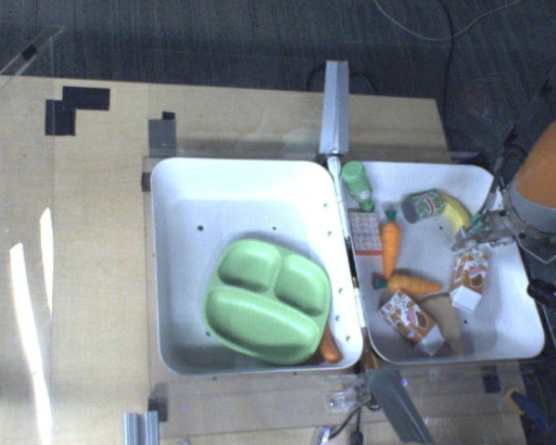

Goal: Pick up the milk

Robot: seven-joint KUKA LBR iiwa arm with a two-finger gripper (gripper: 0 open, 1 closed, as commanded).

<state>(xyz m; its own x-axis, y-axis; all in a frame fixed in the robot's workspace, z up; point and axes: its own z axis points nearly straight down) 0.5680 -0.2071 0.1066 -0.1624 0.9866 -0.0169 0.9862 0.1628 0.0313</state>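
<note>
Milk carton (pixel 469 281) in right bin (pixel 528 341), just below gripper (pixel 477 233); jaw state can't tell.

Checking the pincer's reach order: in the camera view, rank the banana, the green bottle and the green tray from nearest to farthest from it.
1. Banana, right bin, just left of the pincer.
2. Green bottle, right bin's far-left corner.
3. Green tray, left bin.
</note>
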